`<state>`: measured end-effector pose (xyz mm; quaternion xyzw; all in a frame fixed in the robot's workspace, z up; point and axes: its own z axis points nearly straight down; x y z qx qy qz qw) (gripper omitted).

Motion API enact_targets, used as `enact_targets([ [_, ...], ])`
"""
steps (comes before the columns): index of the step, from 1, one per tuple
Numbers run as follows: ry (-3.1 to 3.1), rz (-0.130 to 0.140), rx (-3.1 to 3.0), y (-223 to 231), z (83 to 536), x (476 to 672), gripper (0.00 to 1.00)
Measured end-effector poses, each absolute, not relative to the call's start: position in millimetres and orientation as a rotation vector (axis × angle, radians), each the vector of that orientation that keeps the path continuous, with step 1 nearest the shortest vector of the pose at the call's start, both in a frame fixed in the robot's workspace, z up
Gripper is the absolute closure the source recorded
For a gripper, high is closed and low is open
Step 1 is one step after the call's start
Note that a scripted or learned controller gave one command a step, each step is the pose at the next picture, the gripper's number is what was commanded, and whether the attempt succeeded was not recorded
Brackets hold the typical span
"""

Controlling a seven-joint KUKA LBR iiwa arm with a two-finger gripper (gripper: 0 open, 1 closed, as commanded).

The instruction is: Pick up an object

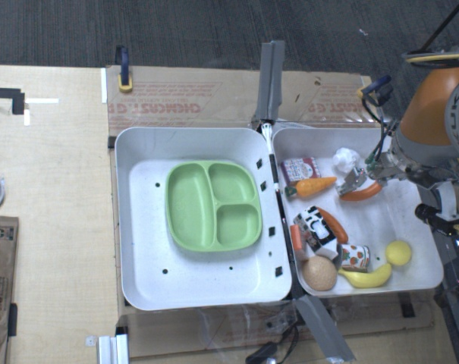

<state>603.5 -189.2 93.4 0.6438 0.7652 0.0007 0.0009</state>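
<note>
Sausage right beside my fingers.
It lay in the right bin, touching them; I couldn't tell how far they gaped.

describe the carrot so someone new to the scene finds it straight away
Look in the right bin, the one crowded with toy food, beside the bin with the green divided plate. The carrot lies in its upper left part, just below a red packet. It is the tapered orange piece with a green end.

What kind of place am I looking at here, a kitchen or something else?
Probably a robot test bench, not a kitchen: a grey and orange robot arm reaches over two shallow white bins, one holding toy food like a yellow plastic banana.
</note>
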Motion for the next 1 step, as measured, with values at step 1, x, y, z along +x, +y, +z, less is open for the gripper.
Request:
enact_targets([
  [1, 2.369, 0.002, 2.060, -189.6, 93.4, 589.3, 0.00],
])
